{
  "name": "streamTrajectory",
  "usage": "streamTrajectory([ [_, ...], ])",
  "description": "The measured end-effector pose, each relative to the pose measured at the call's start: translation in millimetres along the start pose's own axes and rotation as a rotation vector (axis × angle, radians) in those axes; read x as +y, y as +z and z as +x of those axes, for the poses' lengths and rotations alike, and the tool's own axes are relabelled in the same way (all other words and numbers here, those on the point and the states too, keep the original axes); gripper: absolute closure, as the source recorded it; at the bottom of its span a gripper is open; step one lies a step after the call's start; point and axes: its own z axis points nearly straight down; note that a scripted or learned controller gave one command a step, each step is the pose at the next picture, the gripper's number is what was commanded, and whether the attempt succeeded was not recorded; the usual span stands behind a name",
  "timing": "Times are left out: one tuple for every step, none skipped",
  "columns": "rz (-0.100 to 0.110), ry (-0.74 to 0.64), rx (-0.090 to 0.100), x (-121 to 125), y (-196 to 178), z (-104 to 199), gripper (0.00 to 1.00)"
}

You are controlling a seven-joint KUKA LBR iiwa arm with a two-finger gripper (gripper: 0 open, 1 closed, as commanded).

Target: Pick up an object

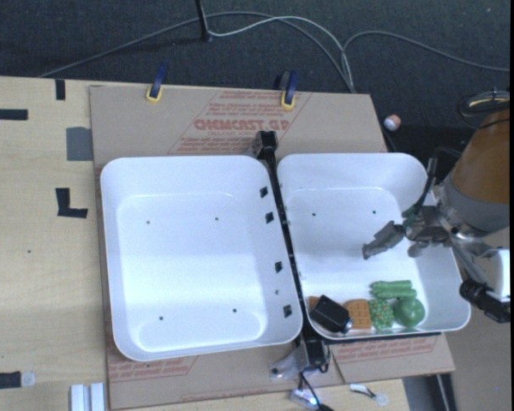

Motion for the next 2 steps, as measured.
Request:
streamTrajectory([
  [0.007, -0.003, 0.002, 74.8, 89.1, 15.1, 0.0],
  [0.0, 0.0, 0.0, 75.6, 84.6, 13.3, 0.0],
])
